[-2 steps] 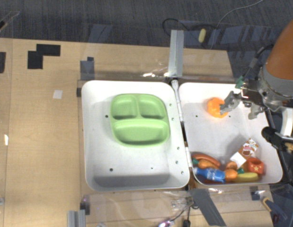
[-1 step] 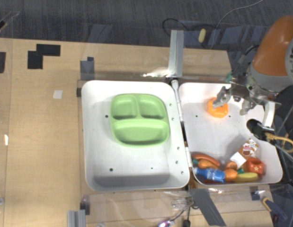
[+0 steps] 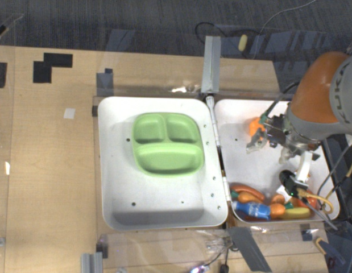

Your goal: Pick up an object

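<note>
My gripper [image 3: 259, 136] hangs over the upper middle of the right bin [image 3: 244, 164], at the end of the grey arm with its orange band [image 3: 312, 92]. A small orange object [image 3: 255, 125] lies right at the gripper's tip, against its upper side. Whether it is held or merely beside the gripper is unclear from this slant. Along the right bin's near edge lies a heap of small toys: an orange-red piece [image 3: 248, 193], a blue one [image 3: 256, 211], an orange one [image 3: 277, 210] and a yellow one [image 3: 298, 212].
The left bin [image 3: 116, 203] holds a green divided plate [image 3: 166, 142] in its middle. A metal post [image 3: 211, 64] stands at the back between the bins. Black cables and a white fitting [image 3: 303, 168] trail beneath the wrist, near the toy heap.
</note>
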Robot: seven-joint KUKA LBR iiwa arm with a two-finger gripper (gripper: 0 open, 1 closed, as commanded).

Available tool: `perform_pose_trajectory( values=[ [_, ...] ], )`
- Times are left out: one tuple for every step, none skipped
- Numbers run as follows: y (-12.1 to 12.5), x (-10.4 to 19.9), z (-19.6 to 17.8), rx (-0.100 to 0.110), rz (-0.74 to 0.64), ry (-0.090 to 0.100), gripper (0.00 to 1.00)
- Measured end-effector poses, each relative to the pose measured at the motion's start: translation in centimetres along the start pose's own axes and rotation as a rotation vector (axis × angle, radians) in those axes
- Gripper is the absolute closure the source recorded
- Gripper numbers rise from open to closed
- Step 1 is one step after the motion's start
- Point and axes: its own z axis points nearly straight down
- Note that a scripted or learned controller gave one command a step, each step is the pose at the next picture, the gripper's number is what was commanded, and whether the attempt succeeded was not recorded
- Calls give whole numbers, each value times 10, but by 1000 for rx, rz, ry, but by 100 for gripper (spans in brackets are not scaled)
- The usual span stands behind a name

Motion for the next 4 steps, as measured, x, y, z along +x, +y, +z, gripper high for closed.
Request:
perform_pose_trajectory(
  values=[
    [66,32,-2,-6,-280,1,0],
    [143,-11,90,-4,-444,-1,0],
    [145,-9,76,-14,-449,-2,100],
    [101,40,-12,-7,-399,1,100]
  ],
)
